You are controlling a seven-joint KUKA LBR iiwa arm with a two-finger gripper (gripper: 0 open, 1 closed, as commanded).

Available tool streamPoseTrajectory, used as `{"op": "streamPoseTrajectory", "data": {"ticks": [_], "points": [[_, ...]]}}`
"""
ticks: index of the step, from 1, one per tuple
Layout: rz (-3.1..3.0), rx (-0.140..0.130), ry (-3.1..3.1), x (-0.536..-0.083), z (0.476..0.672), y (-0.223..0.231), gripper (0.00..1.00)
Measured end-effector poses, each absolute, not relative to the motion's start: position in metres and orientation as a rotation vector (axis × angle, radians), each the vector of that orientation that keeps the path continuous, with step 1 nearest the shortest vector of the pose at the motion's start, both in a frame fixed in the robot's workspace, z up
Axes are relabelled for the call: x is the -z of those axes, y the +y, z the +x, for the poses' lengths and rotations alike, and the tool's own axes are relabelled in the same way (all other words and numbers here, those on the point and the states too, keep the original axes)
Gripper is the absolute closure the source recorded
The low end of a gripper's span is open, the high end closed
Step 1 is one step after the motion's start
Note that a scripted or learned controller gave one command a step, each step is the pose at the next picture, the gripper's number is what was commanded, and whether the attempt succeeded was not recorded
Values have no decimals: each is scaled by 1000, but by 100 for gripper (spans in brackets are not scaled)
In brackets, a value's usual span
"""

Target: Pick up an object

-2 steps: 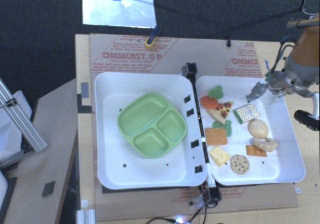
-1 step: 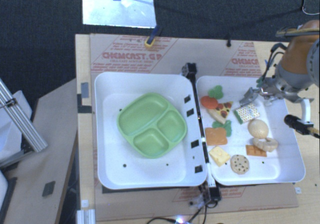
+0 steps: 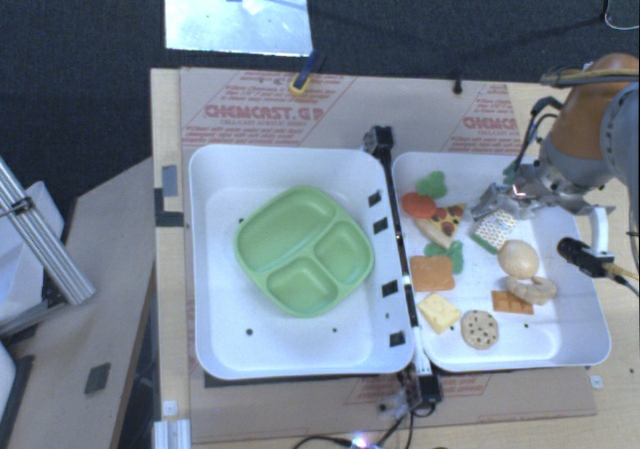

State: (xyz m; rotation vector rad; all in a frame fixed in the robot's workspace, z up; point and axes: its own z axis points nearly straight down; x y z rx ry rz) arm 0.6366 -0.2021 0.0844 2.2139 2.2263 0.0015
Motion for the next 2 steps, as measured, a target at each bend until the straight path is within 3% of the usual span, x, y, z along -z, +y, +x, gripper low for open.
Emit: {"op": "streamPoseTrajectory", "data": {"ticks": [1,2], "points": [[2208,-5,2225,-97,638,-202,100],[2215,-6,2217,-155,631,-206,100]]}}
